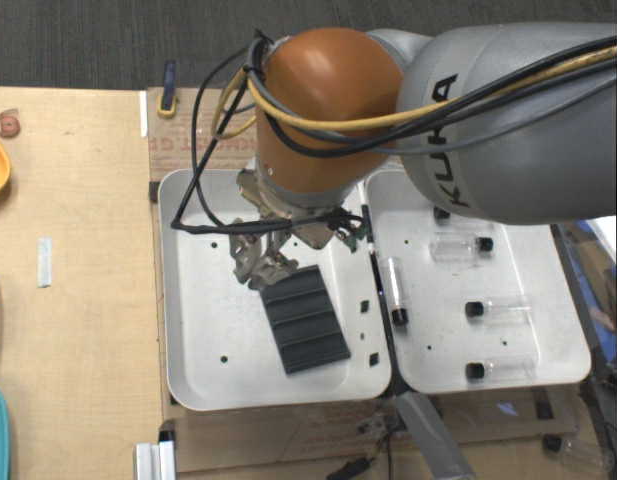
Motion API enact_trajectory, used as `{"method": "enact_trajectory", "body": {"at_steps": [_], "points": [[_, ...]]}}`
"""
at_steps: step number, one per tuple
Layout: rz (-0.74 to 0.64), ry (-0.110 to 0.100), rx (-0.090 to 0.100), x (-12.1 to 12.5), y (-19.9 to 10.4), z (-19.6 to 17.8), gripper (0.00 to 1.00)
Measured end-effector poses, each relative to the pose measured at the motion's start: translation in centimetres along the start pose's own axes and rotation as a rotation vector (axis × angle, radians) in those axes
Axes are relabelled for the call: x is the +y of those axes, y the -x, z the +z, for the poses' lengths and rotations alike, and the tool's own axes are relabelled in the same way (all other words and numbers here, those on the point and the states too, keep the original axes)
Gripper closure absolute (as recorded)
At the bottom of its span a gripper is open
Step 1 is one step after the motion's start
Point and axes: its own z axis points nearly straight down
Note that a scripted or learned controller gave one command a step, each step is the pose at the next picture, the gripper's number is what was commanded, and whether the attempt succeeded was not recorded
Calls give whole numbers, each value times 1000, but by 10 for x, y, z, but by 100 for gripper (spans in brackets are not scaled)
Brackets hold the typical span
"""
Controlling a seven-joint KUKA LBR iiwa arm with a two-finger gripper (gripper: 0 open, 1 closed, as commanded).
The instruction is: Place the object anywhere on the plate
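Black ridged slab (pixel 306 320) lies seemingly just under the tool (pixel 260 268).

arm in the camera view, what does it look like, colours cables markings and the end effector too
The arm is bulky, rounded and grey, with KUKA in black letters on its side and a glossy orange band above the wrist. Black and yellow cables loop around the band; a thin black one hangs towards the left bin. The end effector is small, dull grey metal.
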Motion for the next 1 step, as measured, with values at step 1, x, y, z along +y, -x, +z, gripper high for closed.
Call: {"method": "enact_trajectory", "body": {"at_steps": [1], "points": [[0, 0, 0, 0, 0, 0, 0]]}}
